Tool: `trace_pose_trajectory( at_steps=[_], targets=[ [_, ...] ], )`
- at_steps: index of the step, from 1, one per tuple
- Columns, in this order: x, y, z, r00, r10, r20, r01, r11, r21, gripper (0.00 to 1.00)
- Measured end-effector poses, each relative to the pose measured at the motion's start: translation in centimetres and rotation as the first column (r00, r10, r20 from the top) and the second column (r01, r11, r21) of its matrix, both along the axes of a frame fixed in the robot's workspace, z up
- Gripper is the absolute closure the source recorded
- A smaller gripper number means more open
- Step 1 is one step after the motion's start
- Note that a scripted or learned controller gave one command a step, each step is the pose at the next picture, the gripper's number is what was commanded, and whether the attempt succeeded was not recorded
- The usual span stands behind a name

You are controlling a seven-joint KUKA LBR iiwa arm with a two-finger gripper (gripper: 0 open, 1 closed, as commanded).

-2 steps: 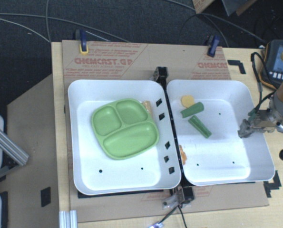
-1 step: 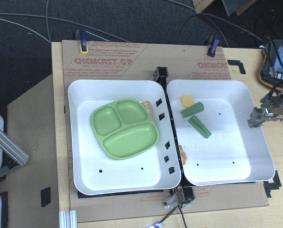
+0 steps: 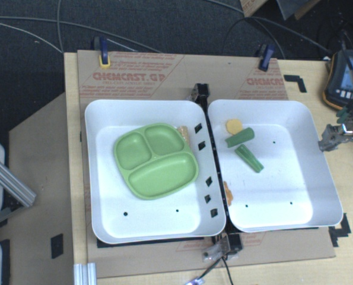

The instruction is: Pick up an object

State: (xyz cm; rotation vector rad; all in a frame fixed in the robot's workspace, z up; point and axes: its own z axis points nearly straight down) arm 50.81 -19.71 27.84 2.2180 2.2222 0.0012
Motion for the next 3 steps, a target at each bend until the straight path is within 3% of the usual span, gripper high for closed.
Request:
trace_pose_trajectory(
  at_steps=[3],
  targets=[
    [6.0, 13.1, -3.1, 1.000, 0.000, -0.002, 0.000, 1.000, 0.001, 1.00]
  ],
)
